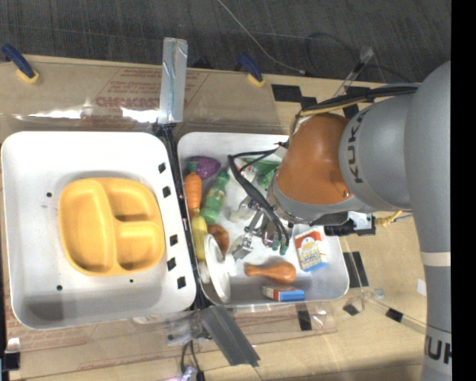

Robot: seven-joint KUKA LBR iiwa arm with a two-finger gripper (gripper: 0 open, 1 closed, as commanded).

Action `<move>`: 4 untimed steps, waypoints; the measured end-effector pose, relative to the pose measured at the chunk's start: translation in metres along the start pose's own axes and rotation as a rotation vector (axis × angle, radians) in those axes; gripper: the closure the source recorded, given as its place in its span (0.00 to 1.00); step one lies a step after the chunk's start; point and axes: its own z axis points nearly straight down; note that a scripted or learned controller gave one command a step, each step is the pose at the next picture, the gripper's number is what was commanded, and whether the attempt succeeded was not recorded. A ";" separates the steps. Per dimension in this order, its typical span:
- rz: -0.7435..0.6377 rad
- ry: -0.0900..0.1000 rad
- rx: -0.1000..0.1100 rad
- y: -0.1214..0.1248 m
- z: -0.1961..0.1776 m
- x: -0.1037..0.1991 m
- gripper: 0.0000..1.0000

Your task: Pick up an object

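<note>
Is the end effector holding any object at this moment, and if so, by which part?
It cannot be told. The end effector is low in the right bin among the toy food, but no object is visibly between its fingers.

The bench top (381,308) is pale wood, with sheets of brown cardboard (87,94) laid flat along its far side and printed with faint red lettering. Blue clamps (20,62) pin the cardboard at the far edge, a second one (251,67) further right. A strip of silver tape (173,82) runs across the cardboard. Short black tape marks (355,270) dot the wood. Beyond lies dark grey carpet (103,10), crossed by a thin pale cable (246,30)
</note>
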 end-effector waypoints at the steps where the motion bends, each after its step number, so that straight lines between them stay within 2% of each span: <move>1: 0.113 -0.018 0.008 0.004 -0.004 0.006 0.00; 2: 0.103 -0.011 0.002 0.009 -0.013 0.008 1.00; 3: -0.618 0.004 -0.004 -0.067 -0.050 -0.055 1.00; 4: -0.619 0.005 -0.005 -0.066 -0.050 -0.055 0.00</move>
